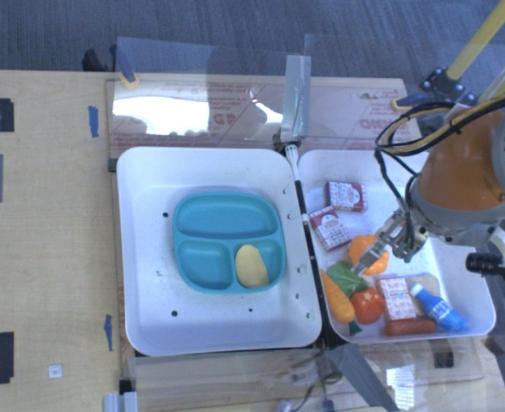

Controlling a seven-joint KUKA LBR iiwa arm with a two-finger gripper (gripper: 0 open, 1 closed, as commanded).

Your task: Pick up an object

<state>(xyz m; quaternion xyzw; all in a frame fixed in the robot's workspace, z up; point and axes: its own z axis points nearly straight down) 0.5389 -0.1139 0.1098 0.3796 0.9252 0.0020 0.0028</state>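
Camera view shows you the right bin as the landmark, and every candidate for the pick lies inside it. The pincer hangs low over the bin's middle, right at the orange fruit; you cannot tell from this slant how far its jaws are parted, nor whether anything sits between them. Just toward the near wall from that fruit lie a green leafy piece, a carrot and a red tomato, packed close together. Two small red-and-white packets rest toward the far wall, a third packet and a blue bottle toward the bin's near right corner. Outside the bin to its left, a yellow potato sits in a compartment of the blue tray.

To do this step well, you should centre the pincer on the orange fruit alone, descend straight, and close only once both sides are bracketed; the crowded neighbours could likely get nudged or pinched otherwise.
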